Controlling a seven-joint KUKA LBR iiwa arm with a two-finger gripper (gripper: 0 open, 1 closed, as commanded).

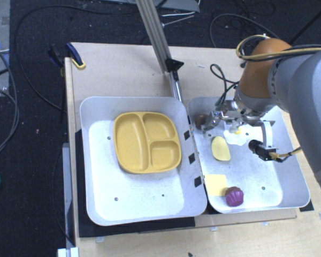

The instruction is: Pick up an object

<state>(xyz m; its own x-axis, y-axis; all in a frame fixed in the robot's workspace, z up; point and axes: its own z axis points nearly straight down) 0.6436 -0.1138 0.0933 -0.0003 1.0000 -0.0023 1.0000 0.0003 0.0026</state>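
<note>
yellow divided tray (pixel 147 142) in left bin (pixel 96 197), purple object (pixel 234 196) in right bin (pixel 289 191)

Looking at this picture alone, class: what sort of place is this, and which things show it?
Probably a robotics lab: a grey arm with an orange band over two shallow white bins, loose black cables on dark floor.

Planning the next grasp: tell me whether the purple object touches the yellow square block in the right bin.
Cannot tell. In the camera view the purple object sits right at the lower right corner of the yellow square block, with no plain gap or contact visible.
</note>
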